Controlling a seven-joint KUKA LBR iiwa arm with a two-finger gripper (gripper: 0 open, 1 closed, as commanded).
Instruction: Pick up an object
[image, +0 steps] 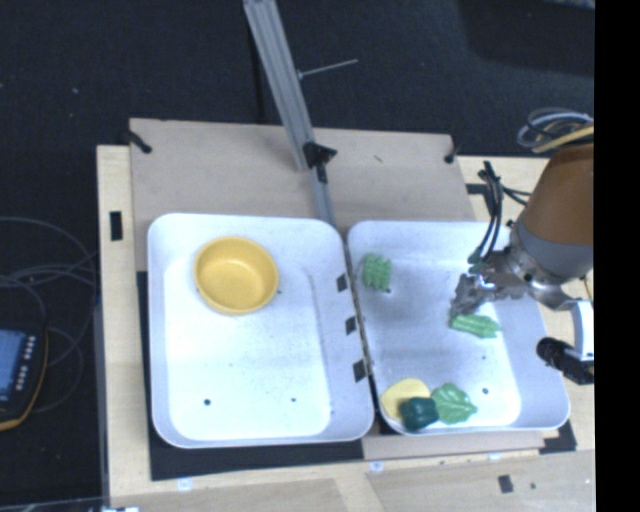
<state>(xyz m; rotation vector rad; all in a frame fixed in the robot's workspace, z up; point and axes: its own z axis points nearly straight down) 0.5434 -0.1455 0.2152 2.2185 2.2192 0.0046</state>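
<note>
My gripper hangs low over the right bin, near its right side. A flat light green piece lies on the bin floor right under and just in front of it; whether they touch is unclear. A small green knobbly object sits near the bin's left wall. At the bin's front edge a yellow object, a dark teal block and a green leafy piece are clustered together.
The left bin holds a yellow bowl at its back left. A grey metal pole slants down to the divider between the bins. The arm's orange band and cables stand over the right bin's right edge.
</note>
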